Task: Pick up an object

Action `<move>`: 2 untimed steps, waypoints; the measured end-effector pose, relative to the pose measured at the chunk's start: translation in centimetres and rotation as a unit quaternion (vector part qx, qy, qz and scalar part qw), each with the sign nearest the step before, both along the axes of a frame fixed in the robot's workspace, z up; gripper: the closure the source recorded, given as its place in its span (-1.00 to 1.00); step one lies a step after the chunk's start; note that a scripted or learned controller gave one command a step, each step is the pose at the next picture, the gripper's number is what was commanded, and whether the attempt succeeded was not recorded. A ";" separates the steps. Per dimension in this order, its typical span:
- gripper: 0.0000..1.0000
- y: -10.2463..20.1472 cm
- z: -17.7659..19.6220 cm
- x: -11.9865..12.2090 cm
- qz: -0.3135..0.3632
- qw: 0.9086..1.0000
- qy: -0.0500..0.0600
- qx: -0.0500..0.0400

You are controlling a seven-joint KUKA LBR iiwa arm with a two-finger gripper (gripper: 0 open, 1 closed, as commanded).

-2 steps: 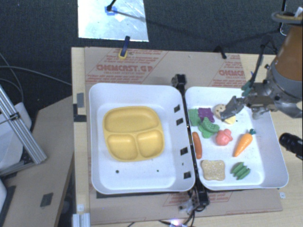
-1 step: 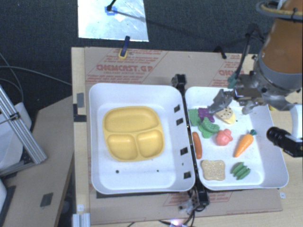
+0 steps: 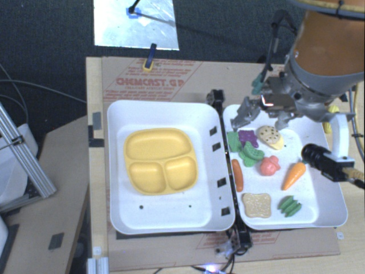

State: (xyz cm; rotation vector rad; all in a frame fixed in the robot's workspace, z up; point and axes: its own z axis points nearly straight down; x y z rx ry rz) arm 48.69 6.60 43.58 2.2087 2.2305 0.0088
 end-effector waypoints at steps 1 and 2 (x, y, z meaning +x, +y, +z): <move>-1.00 10.8 4.4 -0.1 0.003 1.000 -0.001 0.002; -1.00 14.5 10.3 3.9 -0.002 1.000 -0.002 0.001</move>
